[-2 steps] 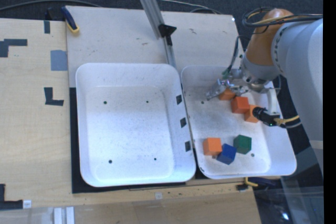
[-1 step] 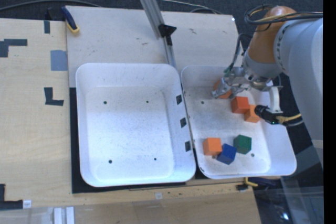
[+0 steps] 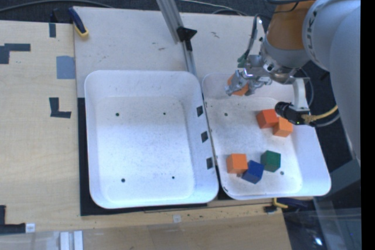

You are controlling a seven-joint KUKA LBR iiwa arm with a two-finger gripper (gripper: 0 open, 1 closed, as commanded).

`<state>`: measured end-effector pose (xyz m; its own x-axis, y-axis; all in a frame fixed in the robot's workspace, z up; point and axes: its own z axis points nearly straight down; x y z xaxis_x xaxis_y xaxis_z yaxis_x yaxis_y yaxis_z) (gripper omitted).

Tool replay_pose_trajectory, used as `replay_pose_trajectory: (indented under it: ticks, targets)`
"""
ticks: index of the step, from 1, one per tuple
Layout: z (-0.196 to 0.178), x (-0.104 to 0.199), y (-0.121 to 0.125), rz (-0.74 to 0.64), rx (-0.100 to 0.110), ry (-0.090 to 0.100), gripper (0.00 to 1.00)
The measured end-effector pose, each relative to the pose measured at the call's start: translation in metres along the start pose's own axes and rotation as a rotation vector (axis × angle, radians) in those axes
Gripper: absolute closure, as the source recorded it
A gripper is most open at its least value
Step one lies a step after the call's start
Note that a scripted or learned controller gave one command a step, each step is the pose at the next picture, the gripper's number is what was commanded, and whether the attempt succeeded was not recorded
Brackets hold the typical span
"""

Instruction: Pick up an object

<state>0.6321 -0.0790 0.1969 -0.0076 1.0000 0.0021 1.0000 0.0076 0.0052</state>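
Camera view, working from the near edge back: my right bin carries a loose cluster at its front, an orange block touching a blue block, with a green block just beside them. Further in sit two more orange blocks, touching each other near the bin's right wall. I read all of these as scattered stock, left as they fell for me to choose from. The left bin lies alongside on the tabletop. At the far end of the right bin, the jaws hang over the rim, and a small orange piece shows right at their tips. It looks pinched there and lifted off the floor, though I can't tell for sure whether the jaws are closed on it.
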Motion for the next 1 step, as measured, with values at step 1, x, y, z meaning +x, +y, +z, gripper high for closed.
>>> replay_pose_trajectory:
  ticks: [1]
  targets:
    - [0.0062, 0.1033, -0.0069, -0.002, 0.009, 0.001, 1.0]
